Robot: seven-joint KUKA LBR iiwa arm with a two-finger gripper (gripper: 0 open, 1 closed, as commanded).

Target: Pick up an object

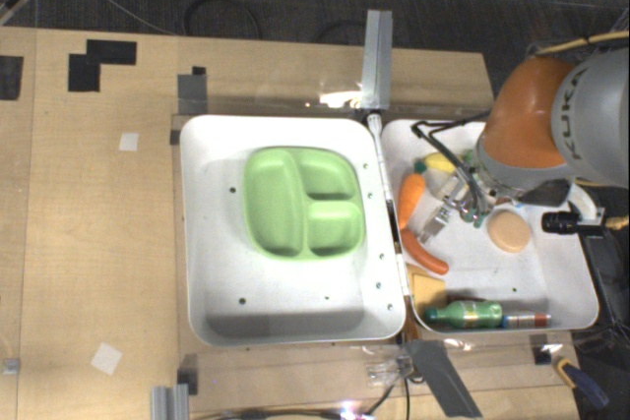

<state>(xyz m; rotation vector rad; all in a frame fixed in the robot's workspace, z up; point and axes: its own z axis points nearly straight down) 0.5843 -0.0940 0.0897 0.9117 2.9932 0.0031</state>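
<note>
In the camera view, your pincer (436, 223) hangs in the right bin (581, 295), just above the red sausage (424, 257) and beside the orange carrot (409, 200); you cannot tell its state. The green tray (300, 202) sits in the left bin (212, 241).

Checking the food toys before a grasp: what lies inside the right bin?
In the right bin: a carrot, a sausage, a green bottle, a tan round piece, something yellow. The arm covers the bin's upper right.
</note>
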